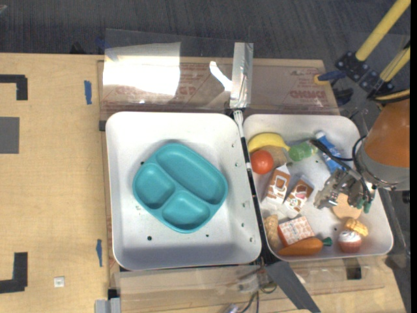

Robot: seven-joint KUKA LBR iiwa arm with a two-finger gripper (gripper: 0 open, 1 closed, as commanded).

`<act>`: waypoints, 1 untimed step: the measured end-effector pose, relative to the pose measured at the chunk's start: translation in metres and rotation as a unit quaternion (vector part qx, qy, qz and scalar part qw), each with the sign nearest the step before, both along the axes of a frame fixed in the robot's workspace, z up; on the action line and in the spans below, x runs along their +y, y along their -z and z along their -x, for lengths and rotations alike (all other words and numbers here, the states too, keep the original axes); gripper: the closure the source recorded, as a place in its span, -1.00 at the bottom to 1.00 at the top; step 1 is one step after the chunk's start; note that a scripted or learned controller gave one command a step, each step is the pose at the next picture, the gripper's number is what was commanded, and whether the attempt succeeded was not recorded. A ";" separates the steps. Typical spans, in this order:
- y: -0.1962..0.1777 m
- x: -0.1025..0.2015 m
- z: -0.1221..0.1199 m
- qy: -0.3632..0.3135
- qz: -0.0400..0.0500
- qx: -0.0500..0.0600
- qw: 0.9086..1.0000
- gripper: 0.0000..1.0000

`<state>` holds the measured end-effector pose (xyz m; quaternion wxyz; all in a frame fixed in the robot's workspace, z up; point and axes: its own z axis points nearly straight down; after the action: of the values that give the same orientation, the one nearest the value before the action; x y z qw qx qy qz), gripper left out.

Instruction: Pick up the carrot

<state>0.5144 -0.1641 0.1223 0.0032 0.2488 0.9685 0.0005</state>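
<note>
From the camera above the bench, the carrot (301,246) lay in the right bin (384,240), close against its front wall, with its long axis running roughly left to right along that wall. The gripper (343,194) hung over the right half of the same bin, so the carrot sat forward of it and to its left, near but plainly apart, with nothing of the carrot between the fingers. At this slant the fingertips blurred into the clutter beneath, and whether they stood apart or together could not be told.

The carrot was orange and tapered, with what looked like a small green tuft at its right end. A red-and-white box (294,228) pressed just behind it, and a small red and white toy (350,240) lay just past the green end. The left bin (124,175) held a teal divided plate (180,186).
</note>
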 end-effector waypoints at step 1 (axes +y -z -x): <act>-0.036 -0.004 0.034 0.174 -0.001 0.001 0.985 1.00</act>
<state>0.4808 -0.1679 0.1579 0.0018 0.4135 0.9105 0.0003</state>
